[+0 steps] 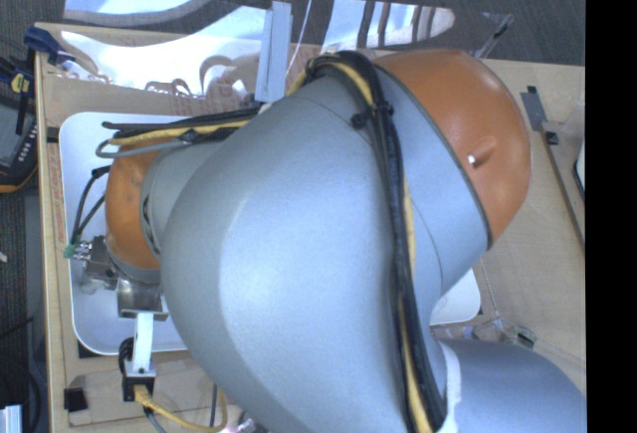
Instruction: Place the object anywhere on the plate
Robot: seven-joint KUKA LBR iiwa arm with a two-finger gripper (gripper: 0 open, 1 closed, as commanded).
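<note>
The arm [328,252] reaches across the bench [542,252], over the bin [68,172] at the bench's left edge.

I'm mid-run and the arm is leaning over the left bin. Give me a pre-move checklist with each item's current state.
1. Arm over the working bin: ok; the arm leans across the left bin.
2. Position of the gripper: ok; it is inside the bin's outline, near its left wall.
3. Where the plate lies: cannot tell; the arm covers the bin's middle.
4. Where the object lies: cannot tell, for the same reason.
5. Whether the gripper has the object: cannot tell.
6. Cable routing: ok; the yellow cable runs along the arm with no visible snag.
</note>
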